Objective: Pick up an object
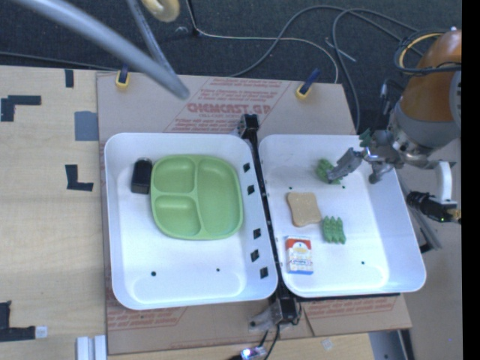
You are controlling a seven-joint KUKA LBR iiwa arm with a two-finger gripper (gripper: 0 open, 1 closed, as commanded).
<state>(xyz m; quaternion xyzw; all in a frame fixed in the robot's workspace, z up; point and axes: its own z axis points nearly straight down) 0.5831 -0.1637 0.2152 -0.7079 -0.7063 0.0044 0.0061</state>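
We see our gripper (pixel 360 163), jaws spread and grasping nothing, just right of a green piece (pixel 325 170), with toast (pixel 304 208), another green piece (pixel 334 229) and a carton (pixel 299 255) lying nearer us.

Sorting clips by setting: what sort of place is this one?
Most likely a robotics lab bench: two white bins clamped side by side on cardboard, loose cables behind, and toy food such as a slice of bread.
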